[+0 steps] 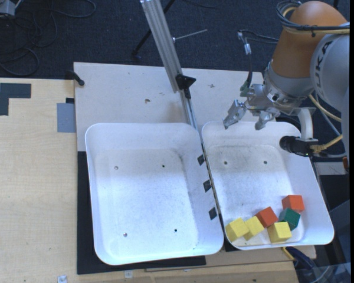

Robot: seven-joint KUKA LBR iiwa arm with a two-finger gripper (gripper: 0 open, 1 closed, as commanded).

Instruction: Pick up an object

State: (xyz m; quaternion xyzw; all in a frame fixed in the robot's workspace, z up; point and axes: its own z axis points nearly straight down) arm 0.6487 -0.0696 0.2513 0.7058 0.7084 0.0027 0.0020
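Note:
Several small blocks lie in the near right corner of the right bin [248,164]: two yellow blocks [238,228] side by side, a third yellow one [279,232], a red block [267,216], an orange-red block [293,203] and a green block [291,217]. My gripper [247,117] hangs over the far edge of the right bin, well away from the blocks. Its two fingers are spread apart with nothing between them.
The left bin [100,158] lies beside the right one, with black clips along the shared rim. A slanted aluminium rail [164,43] rises behind the bins. Cables run by the arm at the right.

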